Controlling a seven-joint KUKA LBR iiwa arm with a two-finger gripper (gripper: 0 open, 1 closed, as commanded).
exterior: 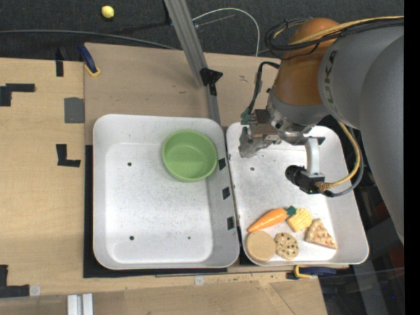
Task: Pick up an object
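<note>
Lying in the near part of the right bin [341, 176]: an orange toy carrot [268, 219] with a green top, just beside a yellow corn piece [299, 218]; below these, a round tan disc [260, 246], touching a chocolate-chip cookie [286, 245]; at the right, a pizza-slice wedge [320, 233]. All clustering near the front edge, close together.

Hovering over the far left corner of the same bin, well apart from that cluster: the gripper [250, 141], pointing downward, nothing showing between its fingers. Not possible to tell how far apart the fingers are standing, since the wrist is covering them from above. Hanging beside the wrist, a black cylindrical fitting with a yellow cable.

Sitting in the left bin [118, 176], toward its far right corner: a green bowl [189, 155], upright.

Resting on the dark floor beyond the bench, a small yellow ball [107, 11]. No readable writing or labels anywhere.
</note>
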